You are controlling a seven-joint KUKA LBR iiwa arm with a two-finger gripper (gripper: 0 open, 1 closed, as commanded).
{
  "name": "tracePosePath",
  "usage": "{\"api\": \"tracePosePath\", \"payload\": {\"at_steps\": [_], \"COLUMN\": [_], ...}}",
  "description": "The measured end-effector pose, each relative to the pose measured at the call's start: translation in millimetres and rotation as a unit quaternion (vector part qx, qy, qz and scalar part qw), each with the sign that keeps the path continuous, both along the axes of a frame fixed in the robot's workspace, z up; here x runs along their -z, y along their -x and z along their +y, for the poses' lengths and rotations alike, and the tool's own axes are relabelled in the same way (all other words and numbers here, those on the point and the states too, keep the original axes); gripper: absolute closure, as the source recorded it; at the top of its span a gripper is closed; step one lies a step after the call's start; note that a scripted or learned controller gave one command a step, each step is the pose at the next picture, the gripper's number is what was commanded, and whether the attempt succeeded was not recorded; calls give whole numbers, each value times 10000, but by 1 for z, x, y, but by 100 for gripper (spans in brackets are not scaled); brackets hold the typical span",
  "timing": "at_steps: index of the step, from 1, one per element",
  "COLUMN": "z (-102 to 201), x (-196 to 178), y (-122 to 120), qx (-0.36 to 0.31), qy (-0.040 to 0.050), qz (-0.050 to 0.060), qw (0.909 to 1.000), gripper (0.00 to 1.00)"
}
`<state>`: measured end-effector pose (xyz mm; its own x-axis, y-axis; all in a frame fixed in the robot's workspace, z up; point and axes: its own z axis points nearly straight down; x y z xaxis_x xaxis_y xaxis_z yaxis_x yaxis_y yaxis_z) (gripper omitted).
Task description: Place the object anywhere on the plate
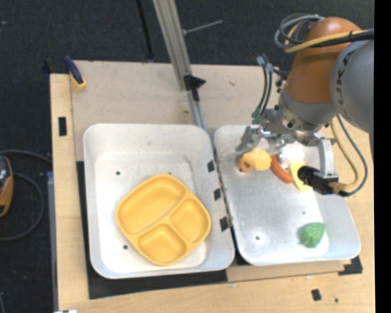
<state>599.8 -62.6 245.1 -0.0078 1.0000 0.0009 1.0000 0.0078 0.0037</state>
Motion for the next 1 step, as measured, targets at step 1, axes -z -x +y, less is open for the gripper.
{"api": "tracePosePath", "payload": {"at_steps": [1], "z": [54], "x": [10], "y": [-2], "qx": [2], "qy": [-2], "qz": [17], "qw": [10000], "gripper": [100]}}
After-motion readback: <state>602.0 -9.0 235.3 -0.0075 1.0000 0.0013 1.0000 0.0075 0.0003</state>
